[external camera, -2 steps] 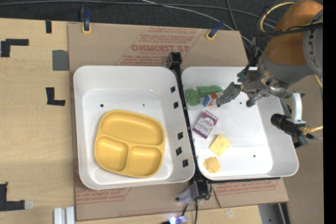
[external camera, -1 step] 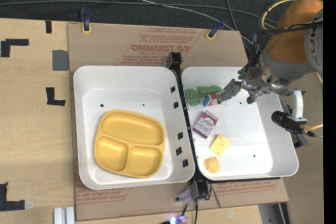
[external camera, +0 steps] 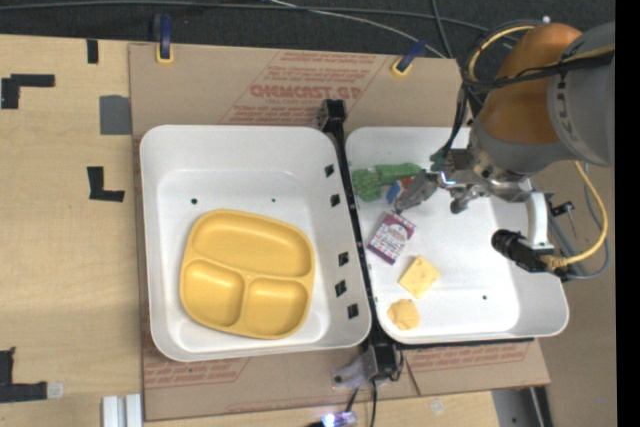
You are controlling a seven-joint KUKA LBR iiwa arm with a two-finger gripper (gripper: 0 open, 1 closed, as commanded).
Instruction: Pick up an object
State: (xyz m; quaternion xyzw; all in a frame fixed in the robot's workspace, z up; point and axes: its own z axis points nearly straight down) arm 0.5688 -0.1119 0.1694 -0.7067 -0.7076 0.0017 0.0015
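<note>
Gripper [external camera: 437, 195] is low over the right bin [external camera: 500, 320], far-left part, fingers apart with nothing between them. A green object [external camera: 385, 178] lies just left of the fingertips, a purple packet [external camera: 390, 237] just nearer. Two yellow pieces [external camera: 419, 276] [external camera: 404, 314] sit near the bin's near edge. Left bin [external camera: 165, 155] holds a yellow divided tray [external camera: 246, 272].

Arm [external camera: 560, 95] cut off at right edge; purple packet's [external camera: 390, 237] print unreadable
</note>
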